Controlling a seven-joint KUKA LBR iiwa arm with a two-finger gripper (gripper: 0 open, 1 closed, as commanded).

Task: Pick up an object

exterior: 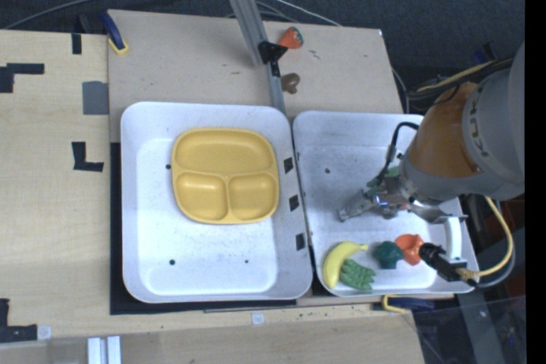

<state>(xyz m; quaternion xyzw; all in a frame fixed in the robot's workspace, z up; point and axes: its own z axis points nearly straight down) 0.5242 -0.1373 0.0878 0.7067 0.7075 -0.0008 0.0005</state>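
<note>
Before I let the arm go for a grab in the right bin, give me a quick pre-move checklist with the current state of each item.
1. Targets present in the right bin: ok. A banana, a green toy, a dark teal piece and an orange piece sit along its near edge.
2. Gripper over the right bin: ok, above bare floor, up from the banana.
3. Gripper carrying nothing: ok, no item shows between its fingers.
4. Items separated enough for a clean grab: not ok, the banana and green toy touch.
5. Yellow plate out of the way: ok, it lies in the left bin.
6. Gripper height above the floor: cannot tell.
</note>
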